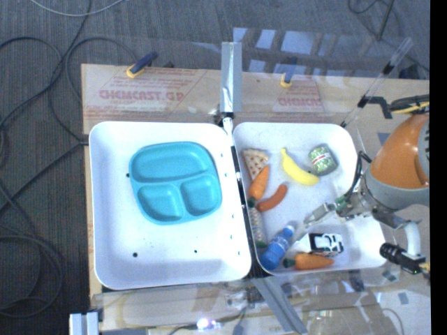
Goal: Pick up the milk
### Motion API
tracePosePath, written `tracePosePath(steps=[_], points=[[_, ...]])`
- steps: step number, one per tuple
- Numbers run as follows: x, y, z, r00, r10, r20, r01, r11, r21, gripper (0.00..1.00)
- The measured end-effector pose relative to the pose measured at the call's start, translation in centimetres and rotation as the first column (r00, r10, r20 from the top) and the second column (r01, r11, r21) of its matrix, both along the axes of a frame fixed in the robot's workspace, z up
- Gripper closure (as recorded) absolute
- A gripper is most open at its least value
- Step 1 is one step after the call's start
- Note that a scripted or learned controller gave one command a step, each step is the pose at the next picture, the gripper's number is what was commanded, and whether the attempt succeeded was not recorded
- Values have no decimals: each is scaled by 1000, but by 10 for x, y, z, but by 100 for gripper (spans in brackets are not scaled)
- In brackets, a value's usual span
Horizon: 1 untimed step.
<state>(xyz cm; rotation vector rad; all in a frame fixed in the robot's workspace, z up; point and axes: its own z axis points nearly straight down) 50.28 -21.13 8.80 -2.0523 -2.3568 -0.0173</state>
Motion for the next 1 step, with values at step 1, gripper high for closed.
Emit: tracePosePath(steps=[1], points=[[-13, 20, 1, 891, -453, 18, 453, 891, -16, 0]])
